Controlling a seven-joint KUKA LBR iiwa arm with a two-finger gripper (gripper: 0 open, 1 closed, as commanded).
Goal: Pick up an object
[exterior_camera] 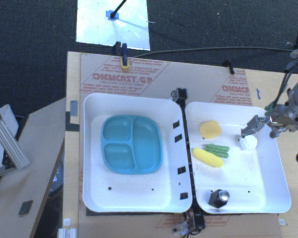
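The gripper (pixel 256 128) hovered in the right bin (pixel 275 199), just above a small white object (pixel 247 142); whether its fingers were apart could not be told. Left of the white object lay a yellow lump (pixel 210 129), green beans (pixel 217 150) and corn (pixel 207 157).

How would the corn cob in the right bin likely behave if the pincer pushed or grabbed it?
The corn cob looks rounded and elongated, so it would probably roll sideways. It seems like smooth plastic, so likely light, stiff and a bit slippery. The green beans touching it might shift too.

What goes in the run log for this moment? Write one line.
claw above white object, right bin | nothing visibly held | yellow lemon, green beans, corn untouched | blue tray in left bin
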